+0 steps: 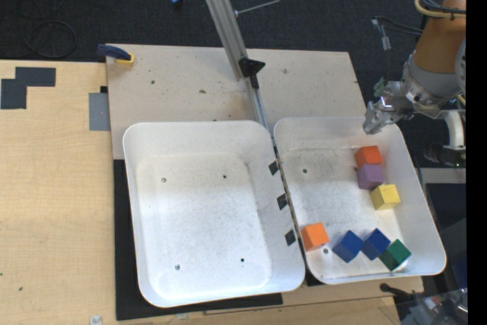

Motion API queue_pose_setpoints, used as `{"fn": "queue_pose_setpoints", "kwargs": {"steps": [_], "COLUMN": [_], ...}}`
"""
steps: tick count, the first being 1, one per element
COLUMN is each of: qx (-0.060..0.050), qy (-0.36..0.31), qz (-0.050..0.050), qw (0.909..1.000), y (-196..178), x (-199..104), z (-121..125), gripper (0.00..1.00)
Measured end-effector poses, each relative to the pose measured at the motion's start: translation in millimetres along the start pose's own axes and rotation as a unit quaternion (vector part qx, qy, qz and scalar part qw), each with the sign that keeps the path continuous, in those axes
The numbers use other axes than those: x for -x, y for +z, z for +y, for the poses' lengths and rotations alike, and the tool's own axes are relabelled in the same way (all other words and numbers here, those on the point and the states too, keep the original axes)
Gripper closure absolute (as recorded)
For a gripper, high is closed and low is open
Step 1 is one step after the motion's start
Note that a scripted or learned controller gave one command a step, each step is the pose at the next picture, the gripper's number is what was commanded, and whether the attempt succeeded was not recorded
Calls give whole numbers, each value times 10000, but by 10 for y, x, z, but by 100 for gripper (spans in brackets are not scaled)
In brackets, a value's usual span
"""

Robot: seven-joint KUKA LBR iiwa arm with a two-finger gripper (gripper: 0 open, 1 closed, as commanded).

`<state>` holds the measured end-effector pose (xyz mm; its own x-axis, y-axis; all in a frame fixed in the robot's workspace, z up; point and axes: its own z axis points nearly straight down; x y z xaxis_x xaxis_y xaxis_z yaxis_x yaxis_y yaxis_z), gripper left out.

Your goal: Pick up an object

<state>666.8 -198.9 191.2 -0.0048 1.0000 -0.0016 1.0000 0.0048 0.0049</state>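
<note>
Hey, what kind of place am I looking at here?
Probably a robotics lab: a robot arm reaches over two white bins, coloured blocks lie in the right one, and cables trail across the floor.

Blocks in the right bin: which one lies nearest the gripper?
The red-orange block, at the bin's far end just below the gripper; the purple block sits behind it.

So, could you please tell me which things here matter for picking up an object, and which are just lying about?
For the job:
- gripper
- orange block
- purple block
- yellow block
- second orange block
- two blue blocks
- green block
- right bin

Lying about:
- left bin
- clamp
- metal rail
</note>
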Motion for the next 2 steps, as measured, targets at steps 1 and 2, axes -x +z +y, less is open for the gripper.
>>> {"fn": "queue_pose_setpoints", "kwargs": {"steps": [1,2], "qx": [-4,-18], "qy": [-4,-18], "qz": [3,7], "qw": [10000,10000], "y": [-429,-581], "x": [12,14], "z": [10,15], "gripper": [100,100]}}
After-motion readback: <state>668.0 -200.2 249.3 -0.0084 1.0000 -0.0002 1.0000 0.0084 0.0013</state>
